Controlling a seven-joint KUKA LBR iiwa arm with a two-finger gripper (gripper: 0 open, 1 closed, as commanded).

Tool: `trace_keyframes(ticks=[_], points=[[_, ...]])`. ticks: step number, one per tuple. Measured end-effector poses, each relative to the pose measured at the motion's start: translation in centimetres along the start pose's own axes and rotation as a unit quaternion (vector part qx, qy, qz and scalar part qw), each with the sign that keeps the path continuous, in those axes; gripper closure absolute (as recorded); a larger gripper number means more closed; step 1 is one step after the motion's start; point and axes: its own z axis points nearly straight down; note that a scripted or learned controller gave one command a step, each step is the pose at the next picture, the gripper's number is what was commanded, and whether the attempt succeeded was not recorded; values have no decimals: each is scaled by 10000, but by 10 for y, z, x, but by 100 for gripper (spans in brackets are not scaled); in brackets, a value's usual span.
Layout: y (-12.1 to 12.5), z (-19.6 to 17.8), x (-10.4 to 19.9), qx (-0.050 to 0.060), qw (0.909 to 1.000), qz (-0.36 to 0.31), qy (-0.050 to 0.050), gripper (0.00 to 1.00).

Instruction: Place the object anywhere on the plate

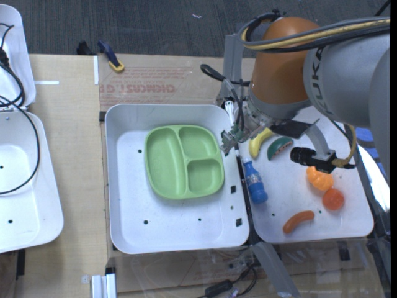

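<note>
Two shallow white bins sit side by side on the surface (68, 135). The left bin (124, 228) carries one green plate (184, 161) with three compartments, and nothing rests on it. The right bin (347, 228) holds six items: one yellow banana (257, 141), one watermelon slice (280, 146), one blue bottle (254, 182) lying along the bin's left wall, one orange piece (319, 179), one red-orange ball (333, 199) just beside it, and one orange sausage-shaped piece (298, 221) nearest the front. The arm's end effector (231, 135) hangs over the divide between the bins, just beside the plate's right rim and near the banana; whether it is open or closed cannot be told here. No item is visibly gripped.
</note>
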Motion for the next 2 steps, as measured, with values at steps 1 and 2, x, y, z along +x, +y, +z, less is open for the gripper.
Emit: trace_keyframes(ticks=[1, 2], points=[[32, 64, 32, 14, 9846, 1751, 16, 100], [32, 64, 32, 12, 9846, 1750, 15, 0]])
